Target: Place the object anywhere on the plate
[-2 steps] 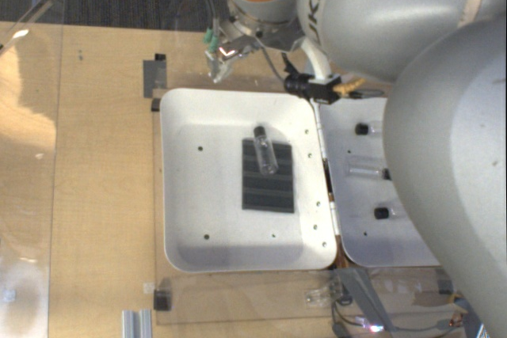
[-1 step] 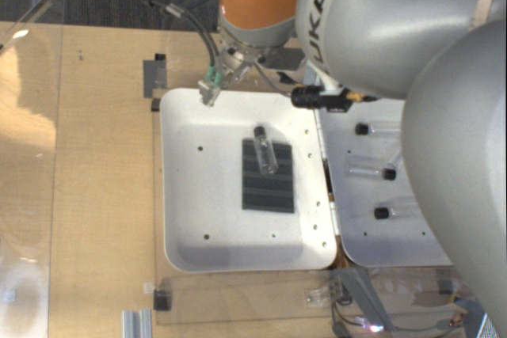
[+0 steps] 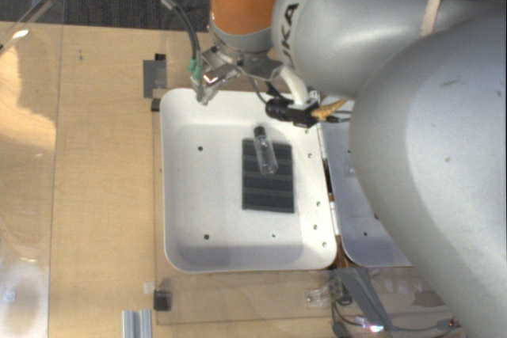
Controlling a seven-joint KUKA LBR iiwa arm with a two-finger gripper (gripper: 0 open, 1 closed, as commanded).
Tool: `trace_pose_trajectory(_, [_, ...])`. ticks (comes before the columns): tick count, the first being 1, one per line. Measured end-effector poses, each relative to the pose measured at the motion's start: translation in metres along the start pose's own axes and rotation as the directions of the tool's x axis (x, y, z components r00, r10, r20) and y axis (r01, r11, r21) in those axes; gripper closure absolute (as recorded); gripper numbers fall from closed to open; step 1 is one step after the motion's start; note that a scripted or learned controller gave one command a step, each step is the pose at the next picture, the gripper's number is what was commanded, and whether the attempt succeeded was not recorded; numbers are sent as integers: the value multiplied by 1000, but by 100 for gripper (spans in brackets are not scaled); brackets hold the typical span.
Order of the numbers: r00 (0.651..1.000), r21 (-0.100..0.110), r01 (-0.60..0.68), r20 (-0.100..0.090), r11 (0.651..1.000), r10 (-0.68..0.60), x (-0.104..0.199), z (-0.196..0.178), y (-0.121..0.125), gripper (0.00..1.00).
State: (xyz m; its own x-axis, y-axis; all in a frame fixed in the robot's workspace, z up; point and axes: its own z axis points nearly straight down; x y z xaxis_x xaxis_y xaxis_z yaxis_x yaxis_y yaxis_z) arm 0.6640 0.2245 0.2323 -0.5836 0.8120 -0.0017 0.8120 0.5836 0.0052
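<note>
A dark ribbed rectangular plate point(image 3: 268, 187) lies in the middle of the left white bin point(image 3: 190, 194). A small clear tube with a dark cap point(image 3: 265, 150) lies on the plate's far end, tilted slightly. My gripper point(image 3: 207, 83) hangs below the orange band over the bin's far left corner, up and to the left of the plate and apart from the tube. Nothing is visible in it.
The grey arm covers the upper right of the view and hides most of the right bin point(image 3: 358, 227). Cables and a connector point(image 3: 295, 112) hang by the left bin's far rim. Small black brackets point(image 3: 155, 75) sit on the wooden bench.
</note>
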Motion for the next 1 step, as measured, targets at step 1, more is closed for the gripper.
trace_pose_trajectory(1, [967, -3, 253, 1, 967, -253, -1, 6, 6, 100])
